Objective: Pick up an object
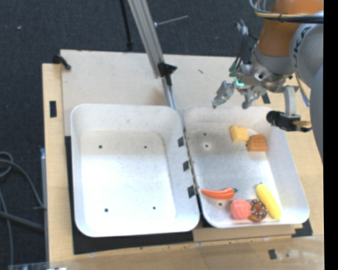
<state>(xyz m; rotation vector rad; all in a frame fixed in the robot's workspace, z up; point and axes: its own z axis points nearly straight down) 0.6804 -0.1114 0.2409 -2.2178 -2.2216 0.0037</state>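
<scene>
While two white bins sit side by side on a wooden bench, the grey arm [296, 32] with its orange band reaches in from the right and holds its gripper [235, 98] above the far edge of the right bin [293, 173]. Its two fingers [221, 97] are spread apart and pinch nothing.

Six small objects lie in the right bin. Near its far side, a yellow block [239, 133] sits just beside an orange block [257, 143], the yellow one closer to the gripper. Along the near edge lie a red chili [218, 193], a pink ball [240, 209], a dark round piece [258, 210] and a corn cob [268, 200], the last three clustered close together.

The left bin [79, 167] shows a bare white floor with a few dark dots. A metal pole [146, 30] rises at a slant from behind the bins. Cables [5, 173] lie on the dark floor at far left.
</scene>
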